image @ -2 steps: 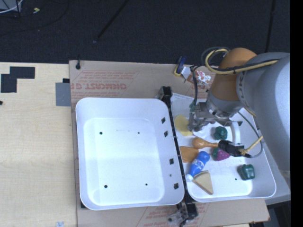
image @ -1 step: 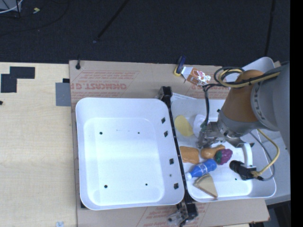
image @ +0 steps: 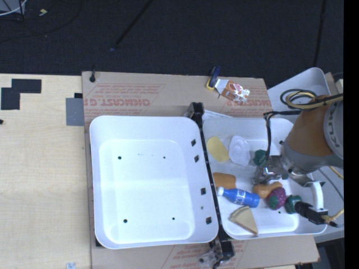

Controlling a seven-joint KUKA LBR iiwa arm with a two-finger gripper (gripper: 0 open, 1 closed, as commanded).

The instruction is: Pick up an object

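Observation:
The right bin (image: 221,125) holds a jumble of small objects. A pale yellow oval piece (image: 217,149) lies near its left wall, with a clear crumpled wrapper (image: 240,150) beside it. Below them are an orange piece (image: 224,180), a blue-and-white bottle (image: 239,196) on its side, and a tan wedge (image: 244,219). An orange object (image: 263,190), a magenta object (image: 277,198) and dark green pieces (image: 259,156) sit at the right. My gripper (image: 267,174) hangs low over the orange object and the green piece. Its fingers are too small and dark to read.
The left bin (image: 98,150) sits beside the right one on a cardboard sheet (image: 140,97). A black clip (image: 196,110) and divider join the bins. A snack packet (image: 234,91) and a blue-yellow item (image: 213,78) lie on the cardboard behind. Cables (image: 297,98) coil at the right.

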